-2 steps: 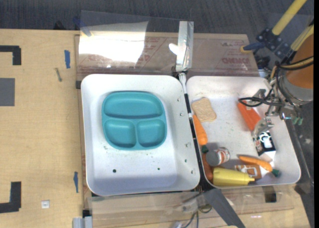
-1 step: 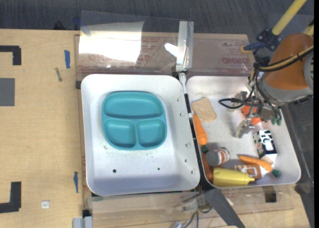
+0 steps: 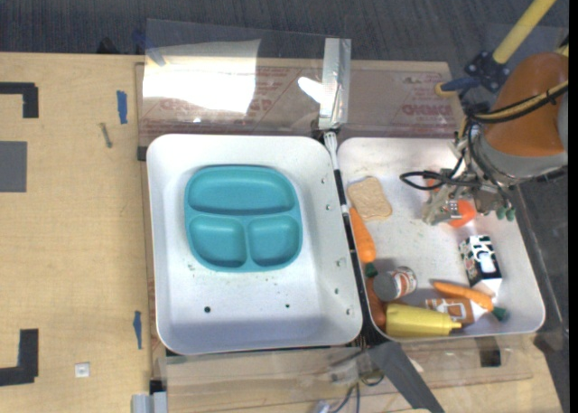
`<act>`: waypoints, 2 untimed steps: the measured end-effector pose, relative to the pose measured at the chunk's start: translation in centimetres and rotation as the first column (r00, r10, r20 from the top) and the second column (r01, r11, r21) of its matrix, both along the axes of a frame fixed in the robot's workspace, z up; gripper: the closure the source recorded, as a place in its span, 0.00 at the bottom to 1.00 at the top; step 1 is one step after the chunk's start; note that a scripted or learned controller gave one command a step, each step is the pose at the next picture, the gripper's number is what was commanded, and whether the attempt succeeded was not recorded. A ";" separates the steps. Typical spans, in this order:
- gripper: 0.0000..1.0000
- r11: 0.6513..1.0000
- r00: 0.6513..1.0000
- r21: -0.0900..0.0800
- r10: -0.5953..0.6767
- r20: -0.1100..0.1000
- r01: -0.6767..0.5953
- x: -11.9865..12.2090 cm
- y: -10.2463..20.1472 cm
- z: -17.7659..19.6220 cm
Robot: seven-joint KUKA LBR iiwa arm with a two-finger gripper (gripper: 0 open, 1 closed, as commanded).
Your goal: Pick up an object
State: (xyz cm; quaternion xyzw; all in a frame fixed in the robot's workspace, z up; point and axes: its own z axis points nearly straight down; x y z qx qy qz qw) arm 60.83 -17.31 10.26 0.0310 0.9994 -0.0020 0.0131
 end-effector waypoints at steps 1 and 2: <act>0.00 1.000 1.000 0.001 0.000 -0.002 0.000 -0.1 0.0 -0.1; 0.00 0.980 0.980 0.002 0.199 -0.019 -0.199 -2.6 -4.2 -1.5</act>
